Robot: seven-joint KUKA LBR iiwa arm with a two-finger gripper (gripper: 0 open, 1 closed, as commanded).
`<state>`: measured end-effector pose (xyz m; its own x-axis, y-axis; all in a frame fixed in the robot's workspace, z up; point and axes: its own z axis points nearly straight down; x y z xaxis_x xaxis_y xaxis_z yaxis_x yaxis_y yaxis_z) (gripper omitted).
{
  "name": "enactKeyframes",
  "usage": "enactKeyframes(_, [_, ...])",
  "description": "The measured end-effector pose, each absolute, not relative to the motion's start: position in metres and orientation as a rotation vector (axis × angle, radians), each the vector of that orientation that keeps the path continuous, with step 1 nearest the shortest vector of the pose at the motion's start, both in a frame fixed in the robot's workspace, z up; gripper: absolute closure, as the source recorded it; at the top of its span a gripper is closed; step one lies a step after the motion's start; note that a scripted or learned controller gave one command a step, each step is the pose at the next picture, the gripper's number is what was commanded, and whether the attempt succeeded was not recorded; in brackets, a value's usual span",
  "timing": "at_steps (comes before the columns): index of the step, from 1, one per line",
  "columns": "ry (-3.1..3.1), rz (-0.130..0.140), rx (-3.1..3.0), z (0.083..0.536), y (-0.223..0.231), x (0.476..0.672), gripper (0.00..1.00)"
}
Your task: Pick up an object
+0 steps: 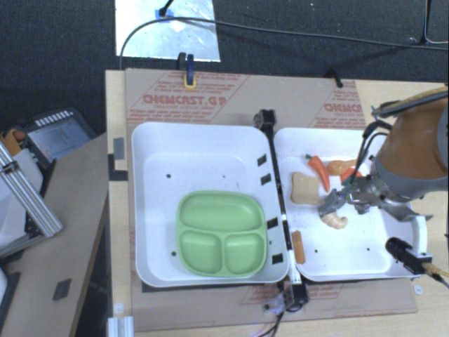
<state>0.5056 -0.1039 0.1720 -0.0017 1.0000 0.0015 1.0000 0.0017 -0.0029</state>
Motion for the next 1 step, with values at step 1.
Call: enactKeyframes(1, [-2.219,0.004,-2.217,0.1162,-0.0989,0.4961,0.00])
